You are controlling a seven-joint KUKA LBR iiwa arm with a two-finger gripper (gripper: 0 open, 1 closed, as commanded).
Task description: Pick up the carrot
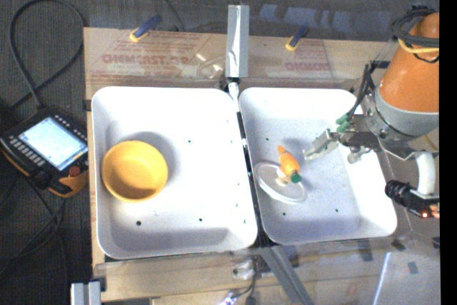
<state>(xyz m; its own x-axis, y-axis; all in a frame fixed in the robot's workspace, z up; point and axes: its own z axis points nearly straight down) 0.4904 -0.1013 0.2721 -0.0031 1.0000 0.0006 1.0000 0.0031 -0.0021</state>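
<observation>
Gripper [318, 147] sits low over the right bin [357, 218], reaching in from the arm's side. One pale finger points toward the carrot [288, 162]; whether the pincer is released or clenched I cannot tell from this slant. Nothing is seen between its tips. The tip lies just beside the carrot, on the side nearer the arm, and a small gap shows between them — not touching, as far as I can judge.

Carrot: small, orange, with a green end. It lies in the right bin, toward the wall shared with the other bin, resting on the rim of a clear round lid-like disc [280, 182]. The green end points to the bin's near edge, over the disc.

Behind the gripper, away from the carrot, the wrist carries green fittings and dark cabling, then the orange band [410, 86] and grey body of the arm, which overhangs the bin's outer wall.

On the carrot's far side from the arm is the left bin [214, 225]. A yellow bowl [135, 169] stands upright in it, well apart from the carrot, near that bin's outer wall.

Further from the carrot, beyond the left bin — a handheld pendant [46, 146] with a lit screen lies on the dark floor, black cables looping past it. Both bins rest on a brown board [164, 57], held by two blue-and-yellow clamps at its far edge.
</observation>
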